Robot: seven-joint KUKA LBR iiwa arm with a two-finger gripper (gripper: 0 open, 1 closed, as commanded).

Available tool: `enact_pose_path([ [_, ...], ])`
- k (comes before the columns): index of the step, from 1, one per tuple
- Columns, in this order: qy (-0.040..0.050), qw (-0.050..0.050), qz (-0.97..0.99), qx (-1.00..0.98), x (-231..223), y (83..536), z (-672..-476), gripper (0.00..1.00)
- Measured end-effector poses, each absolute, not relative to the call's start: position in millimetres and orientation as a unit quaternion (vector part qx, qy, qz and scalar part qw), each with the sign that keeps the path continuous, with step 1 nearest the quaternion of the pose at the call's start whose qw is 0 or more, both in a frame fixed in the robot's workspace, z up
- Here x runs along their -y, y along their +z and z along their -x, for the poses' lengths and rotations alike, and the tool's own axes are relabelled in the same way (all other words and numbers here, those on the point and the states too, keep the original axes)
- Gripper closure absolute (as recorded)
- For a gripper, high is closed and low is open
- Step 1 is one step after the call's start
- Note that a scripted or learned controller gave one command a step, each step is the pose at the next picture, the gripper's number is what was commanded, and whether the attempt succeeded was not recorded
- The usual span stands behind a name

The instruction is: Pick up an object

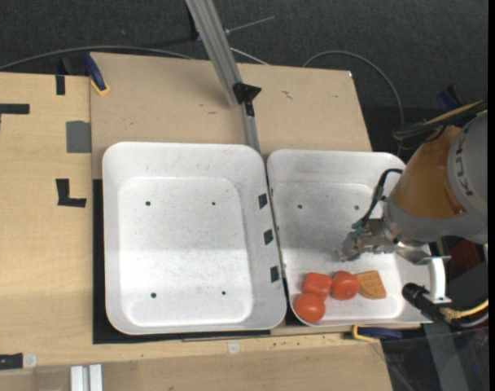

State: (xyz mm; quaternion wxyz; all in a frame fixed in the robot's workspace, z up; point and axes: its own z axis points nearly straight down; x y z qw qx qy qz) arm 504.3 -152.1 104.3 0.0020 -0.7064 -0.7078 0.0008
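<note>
1. The arm (443, 190) reaches from the right into the right bin (313, 177).
2. Its gripper (355, 247) hangs low above the red objects (325, 292) and the orange piece (371, 284) near the bin's front edge.

right bin (313, 177): three tomatoes (322, 292) front, cracker (371, 284) right beside; left bin (182, 157)

We cannot tell how the small dark two-finger gripper (357, 243) stands; the grey, orange-banded arm (443, 186) is cut off at right.
</note>
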Motion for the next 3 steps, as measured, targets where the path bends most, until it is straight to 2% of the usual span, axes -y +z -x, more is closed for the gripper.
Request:
enact_pose_path([
  [1, -0.0007, -0.001, 0.707, 0.708, 157, 157, -514.1, 1.0],
  [2, -0.0007, -0.002, 0.707, 0.707, 159, 205, -506.0, 1.0],
  [3, -0.0003, -0.001, 0.707, 0.708, 158, 228, -506.6, 1.0],
])
